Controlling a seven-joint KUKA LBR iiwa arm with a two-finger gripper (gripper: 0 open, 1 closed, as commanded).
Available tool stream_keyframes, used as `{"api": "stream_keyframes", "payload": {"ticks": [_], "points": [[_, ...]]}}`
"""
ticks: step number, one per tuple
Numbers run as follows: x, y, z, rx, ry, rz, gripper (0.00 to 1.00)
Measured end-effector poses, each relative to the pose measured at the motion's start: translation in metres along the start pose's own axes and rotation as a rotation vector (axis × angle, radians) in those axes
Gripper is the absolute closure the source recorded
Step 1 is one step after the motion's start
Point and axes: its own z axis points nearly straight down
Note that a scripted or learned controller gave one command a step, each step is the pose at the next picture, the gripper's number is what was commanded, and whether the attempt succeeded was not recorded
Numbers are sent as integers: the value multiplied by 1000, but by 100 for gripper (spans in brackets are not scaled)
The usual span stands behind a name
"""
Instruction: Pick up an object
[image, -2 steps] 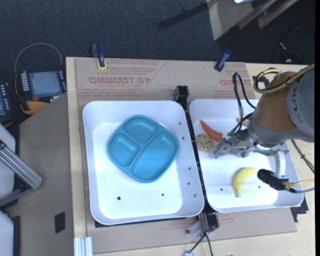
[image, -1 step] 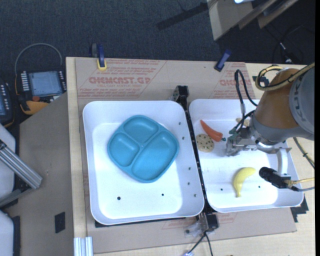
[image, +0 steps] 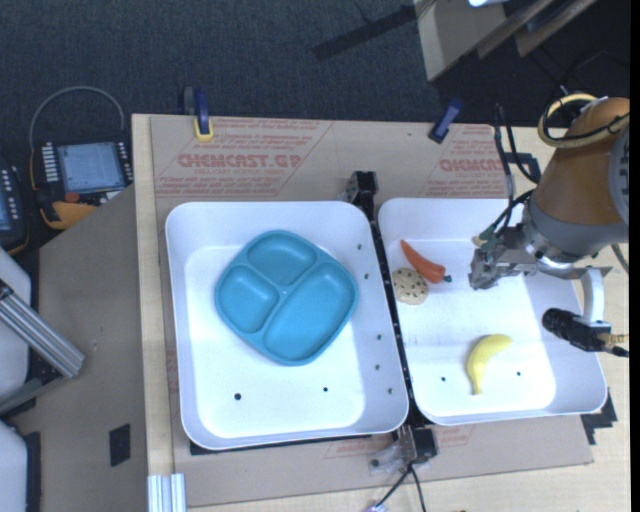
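Whether the gripper (image: 484, 272) is spread or closed cannot be told; it hangs over the right bin (image: 570, 395), nothing visibly in it. Just to its left lie a carrot (image: 424, 260) and a cookie (image: 409, 286); a banana (image: 485, 358) lies nearer the front. A blue plate (image: 286, 296) sits in the left bin (image: 200, 400).

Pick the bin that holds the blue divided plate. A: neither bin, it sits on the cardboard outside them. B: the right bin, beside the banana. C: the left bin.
C: the blue divided plate lies alone in the left bin, while the banana, the carrot and the cookie lie in the right bin.
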Motion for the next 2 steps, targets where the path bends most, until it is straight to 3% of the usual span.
{"api": "stream_keyframes", "payload": {"ticks": [2], "points": [[-2,9,-106,0,0,-1,100]]}}
